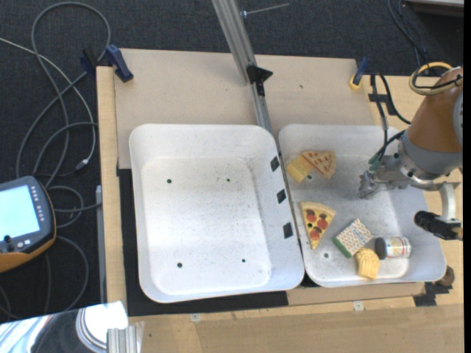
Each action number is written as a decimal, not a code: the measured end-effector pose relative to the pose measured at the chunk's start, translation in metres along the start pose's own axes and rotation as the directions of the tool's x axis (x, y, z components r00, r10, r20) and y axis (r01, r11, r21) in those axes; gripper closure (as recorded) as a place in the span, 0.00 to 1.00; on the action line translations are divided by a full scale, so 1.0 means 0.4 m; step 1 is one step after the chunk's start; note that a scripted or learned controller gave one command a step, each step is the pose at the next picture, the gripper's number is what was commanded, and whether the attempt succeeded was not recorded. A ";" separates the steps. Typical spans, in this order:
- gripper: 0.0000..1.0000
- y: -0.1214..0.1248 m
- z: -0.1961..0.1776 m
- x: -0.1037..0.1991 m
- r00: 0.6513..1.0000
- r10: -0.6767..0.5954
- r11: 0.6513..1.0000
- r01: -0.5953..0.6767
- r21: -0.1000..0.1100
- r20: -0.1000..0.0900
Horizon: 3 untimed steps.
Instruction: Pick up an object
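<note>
So my claw (370,184) is down in the right bin (427,269), hovering low over bare floor toward the back; honestly can't tell how far open it is from this angle, and I see nothing in it; so the pick isn't done yet as far as I can judge. Candidates are all in this bin: a pizza slice (321,162) just left of me, another pizza slice (316,223) nearer the front, a patterned block (354,236), a yellow piece (368,263) and a small can (396,248); left bin (147,149) has no objects. Still to do: close on something and lift.
</note>
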<state>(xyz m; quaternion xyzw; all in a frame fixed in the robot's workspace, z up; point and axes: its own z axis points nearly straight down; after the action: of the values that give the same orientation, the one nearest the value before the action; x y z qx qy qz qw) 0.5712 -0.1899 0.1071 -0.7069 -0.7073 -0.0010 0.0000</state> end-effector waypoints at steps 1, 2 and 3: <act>1.00 0.013 -0.160 0.007 1.000 -0.002 1.000 0.002 -0.007 0.004; 1.00 -0.001 -0.279 0.010 1.000 -0.001 1.000 0.001 -0.006 0.003; 1.00 0.004 -0.415 0.010 1.000 -0.002 1.000 0.002 -0.007 0.004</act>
<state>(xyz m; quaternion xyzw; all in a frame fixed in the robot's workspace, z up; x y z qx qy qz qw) 0.5725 -0.1860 0.2732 -0.7063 -0.7079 -0.0020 -0.0038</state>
